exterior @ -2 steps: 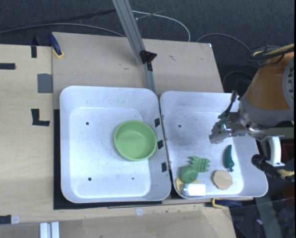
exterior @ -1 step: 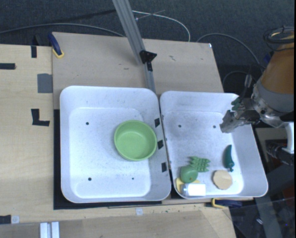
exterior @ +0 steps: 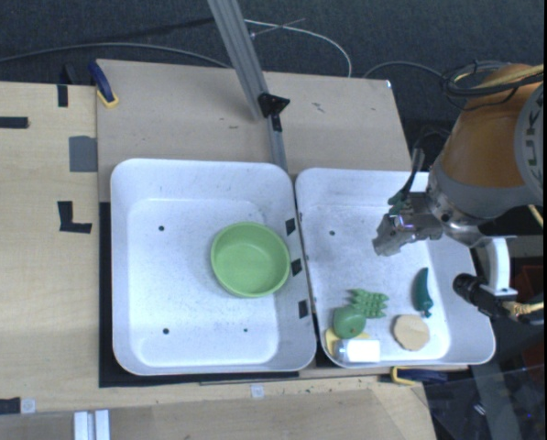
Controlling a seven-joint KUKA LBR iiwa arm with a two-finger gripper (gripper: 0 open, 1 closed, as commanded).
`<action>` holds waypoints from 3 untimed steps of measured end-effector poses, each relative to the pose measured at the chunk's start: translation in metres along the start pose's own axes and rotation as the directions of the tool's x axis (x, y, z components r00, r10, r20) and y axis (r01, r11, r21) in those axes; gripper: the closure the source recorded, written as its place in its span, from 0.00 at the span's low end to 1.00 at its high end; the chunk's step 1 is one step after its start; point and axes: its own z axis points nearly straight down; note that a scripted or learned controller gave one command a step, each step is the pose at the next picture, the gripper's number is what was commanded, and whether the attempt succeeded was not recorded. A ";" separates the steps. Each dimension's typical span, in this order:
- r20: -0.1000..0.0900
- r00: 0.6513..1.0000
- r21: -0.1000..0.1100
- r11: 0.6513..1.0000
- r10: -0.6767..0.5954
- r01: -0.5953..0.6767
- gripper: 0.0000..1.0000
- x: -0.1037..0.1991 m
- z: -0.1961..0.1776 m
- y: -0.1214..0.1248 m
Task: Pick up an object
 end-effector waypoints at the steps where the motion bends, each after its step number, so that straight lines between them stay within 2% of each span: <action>1: -0.001 1.000 -0.001 1.000 -0.002 0.002 1.00 0.052 -0.006 -0.005; 2: 0.000 1.000 0.001 1.000 0.000 0.000 1.00 0.098 0.003 -0.017; 3: 0.000 1.000 0.002 1.000 0.000 0.000 1.00 0.144 0.015 -0.016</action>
